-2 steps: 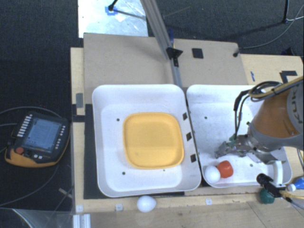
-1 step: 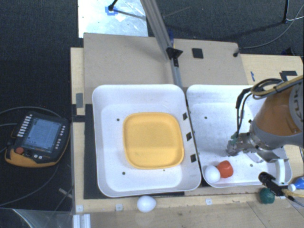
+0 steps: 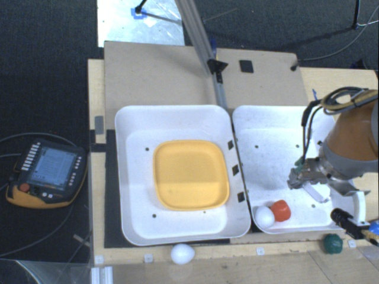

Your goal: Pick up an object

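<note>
End effector (image 3: 303,179) hung low in right bin (image 3: 260,129), grip state unclear — cup (image 3: 280,210) and ball (image 3: 264,216) sat touching in corner nearby, so walls/neighbour could spoil a grab.

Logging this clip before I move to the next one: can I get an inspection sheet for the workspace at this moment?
Surface: bench with a left bin and a right bin side by side.
Job's things: yellow plate in the left bin; red object and white ball in the right bin's near corner.
Clutter: white egg and green object on the bench outside the bins.
Grippers: gripper over the right bin, nothing seen between its fingers.
Cables: black cables on the arm.
Surroundings: teach pendant on the dark floor.
</note>
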{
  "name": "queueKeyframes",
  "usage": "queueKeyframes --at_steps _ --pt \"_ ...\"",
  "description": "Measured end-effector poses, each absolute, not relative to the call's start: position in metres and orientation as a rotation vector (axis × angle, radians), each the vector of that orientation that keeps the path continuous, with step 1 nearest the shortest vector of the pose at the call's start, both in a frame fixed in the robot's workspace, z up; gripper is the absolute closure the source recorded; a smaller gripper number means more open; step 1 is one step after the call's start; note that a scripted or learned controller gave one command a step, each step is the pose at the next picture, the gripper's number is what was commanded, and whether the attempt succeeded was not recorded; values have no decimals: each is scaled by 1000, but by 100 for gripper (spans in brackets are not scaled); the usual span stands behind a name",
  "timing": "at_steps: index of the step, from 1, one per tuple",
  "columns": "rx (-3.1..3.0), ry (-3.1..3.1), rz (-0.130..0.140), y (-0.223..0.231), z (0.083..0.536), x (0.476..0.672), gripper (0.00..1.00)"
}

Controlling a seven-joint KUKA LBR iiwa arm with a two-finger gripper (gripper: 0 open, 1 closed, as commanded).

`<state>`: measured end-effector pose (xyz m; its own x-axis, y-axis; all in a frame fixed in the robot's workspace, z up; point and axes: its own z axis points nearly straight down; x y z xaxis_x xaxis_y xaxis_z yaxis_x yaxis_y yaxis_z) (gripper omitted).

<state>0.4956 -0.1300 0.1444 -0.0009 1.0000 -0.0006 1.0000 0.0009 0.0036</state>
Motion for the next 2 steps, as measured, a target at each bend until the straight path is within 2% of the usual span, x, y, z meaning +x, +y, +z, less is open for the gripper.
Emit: queueKeyframes --at_steps 2 --pt "2218 2219 4 -136 252 486 100"
